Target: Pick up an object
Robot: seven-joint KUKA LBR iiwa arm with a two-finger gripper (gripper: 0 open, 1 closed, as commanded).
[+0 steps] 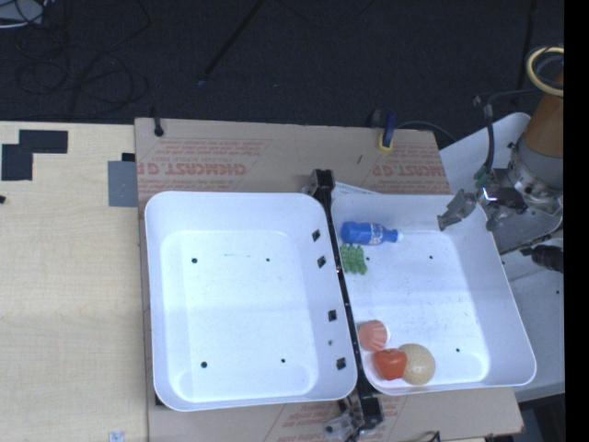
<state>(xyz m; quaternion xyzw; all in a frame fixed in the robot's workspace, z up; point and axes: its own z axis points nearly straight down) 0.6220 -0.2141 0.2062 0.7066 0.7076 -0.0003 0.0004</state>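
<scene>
A blue bottle (366, 234) lies on its side at about eleven o'clock in the right bin (479, 311), with a small green toy (354, 261) just below it. At the bin's seven o'clock corner a pink ball (372, 334), a red ball (390, 364) and a pale yellow ball (419, 363) cluster together. The tool (469, 203) hovers over the bin's one o'clock rim; whether it is apart or together I cannot tell. The left bin (166, 247) adjoins on the tabletop (64, 293).

Bench (64, 274): cardboard sheet (230, 155), two white bins (161, 219) side by side.
</scene>
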